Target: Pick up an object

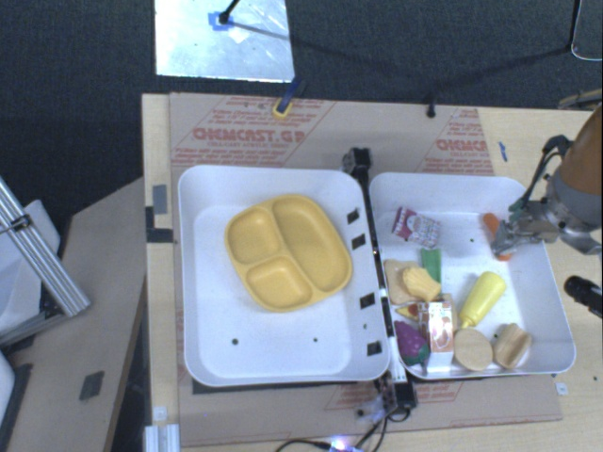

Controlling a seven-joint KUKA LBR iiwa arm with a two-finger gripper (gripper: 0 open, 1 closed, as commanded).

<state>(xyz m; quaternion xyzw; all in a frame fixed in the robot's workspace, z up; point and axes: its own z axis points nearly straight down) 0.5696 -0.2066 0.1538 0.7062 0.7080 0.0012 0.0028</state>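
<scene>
My gripper is low over the far right part of the right bin. A small orange piece lies just to its left, and a bit of orange shows right under it. Across the bin's floor lie a red and white packet, a green piece, a yellow chunk, a yellow bottle, a small carton, a purple piece, a tan disc and a bread-like piece.
The left bin holds a yellow divided plate. A black clip strip runs between the two bins. A shiny metal sheet lies beyond the bench at the back.
</scene>
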